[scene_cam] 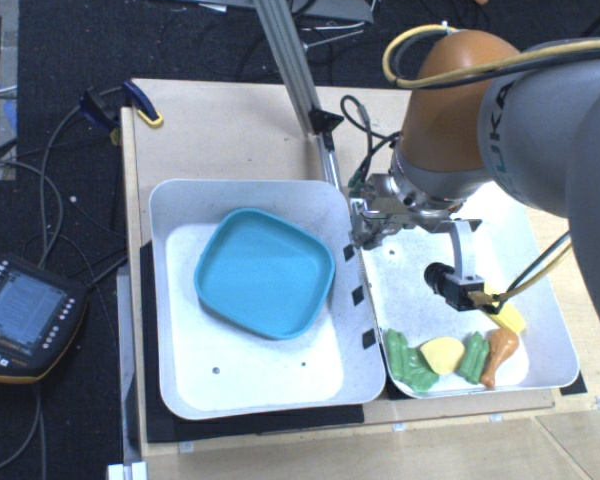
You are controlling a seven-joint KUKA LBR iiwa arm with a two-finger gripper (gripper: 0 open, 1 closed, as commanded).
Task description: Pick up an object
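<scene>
Desk (pixel 230 118): pale wood top carrying two shallow white bins side by side.

Left bin (pixel 180 368): holds one blue plate (pixel 265 273), square with rounded corners, lying slightly tilted toward the bin's upper middle.

Right bin (pixel 550 298): toy food gathered along its near edge. From left: a green leafy vegetable (pixel 408 360), a yellow lemon-like piece (pixel 442 354) touching it, a smaller green piece (pixel 474 356), an orange-brown drumstick (pixel 498 350) leaning beside that, and a yellow block (pixel 509 319) just above the drumstick.

Arm (pixel 540 118): grey with an orange band, reaching in from the right over the right bin.

Tool (pixel 372 226): hangs below the wrist at the upper left of the right bin, close to the wall shared with the left bin, well apart from the food pieces. Whether it is spread or pressed together cannot be told; nothing is visible in it.

Handheld controller (pixel 25 318): lies on the dark floor left of the desk, among cables.
</scene>
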